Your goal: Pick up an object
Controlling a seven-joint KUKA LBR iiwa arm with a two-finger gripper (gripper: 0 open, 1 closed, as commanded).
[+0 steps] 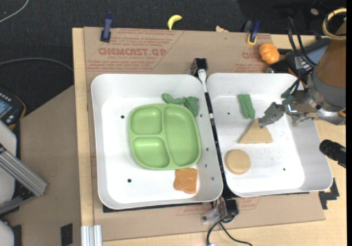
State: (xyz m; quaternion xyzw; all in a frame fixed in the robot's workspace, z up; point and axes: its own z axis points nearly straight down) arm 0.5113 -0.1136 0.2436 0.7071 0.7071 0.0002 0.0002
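Fingers (270, 115) metal, grey | beside flat tan wedge (256, 135) | smooth round disc (238, 162)

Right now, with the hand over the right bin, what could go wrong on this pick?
1. The hand sits just above the flat tan wedge; a piece that thin may slip the fingers.
2. The green strip and round tan disc lie close by; a descent off target could nudge them.
3. The right bin wall is near; the wedge could get pushed against it.

Left bin (104, 129): divided plate (164, 136) at centre, crumpled cloth (181, 102) behind it, bread piece (186, 180) at front edge. Right bin (308, 168): stick (246, 105) near back, wedge (256, 135) mid, round disc (238, 162) front-left.
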